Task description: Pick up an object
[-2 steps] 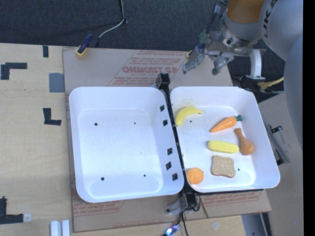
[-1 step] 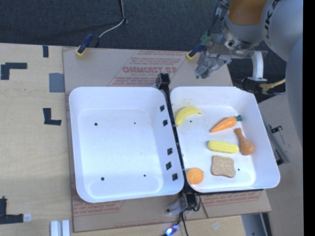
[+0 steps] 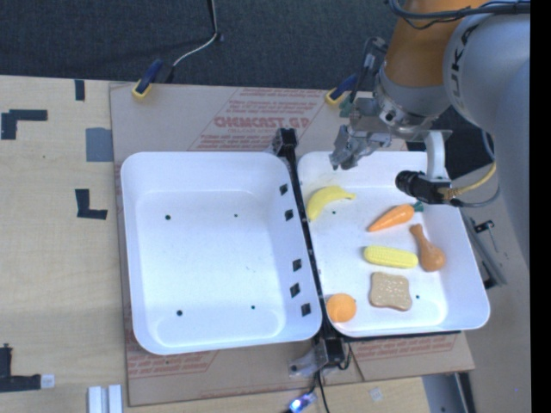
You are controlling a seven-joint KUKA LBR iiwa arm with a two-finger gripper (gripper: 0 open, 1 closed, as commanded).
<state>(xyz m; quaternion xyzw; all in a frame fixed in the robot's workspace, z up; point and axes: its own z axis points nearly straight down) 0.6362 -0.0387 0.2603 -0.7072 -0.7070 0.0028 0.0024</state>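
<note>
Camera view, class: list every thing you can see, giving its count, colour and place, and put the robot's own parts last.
banana: 1, yellow, right bin, by the divider
carrot: 1, orange, right bin, middle
corn cob: 1, yellow, right bin, below the carrot
drumstick: 1, brown, right of the corn cob
bread slice: 1, tan, right bin, near edge
orange: 1, orange, right bin, near-left corner
bins: 2, white, side by side
pincer: 1, grey, above the right bin's far edge

1 fixed camera sits above the tabletop (image 3: 52, 231) and looks down at a slant, far enough off to take in both white bins: the left bin (image 3: 207, 256) and the right bin (image 3: 448, 304). The arm (image 3: 456, 41) enters from the right.
</note>
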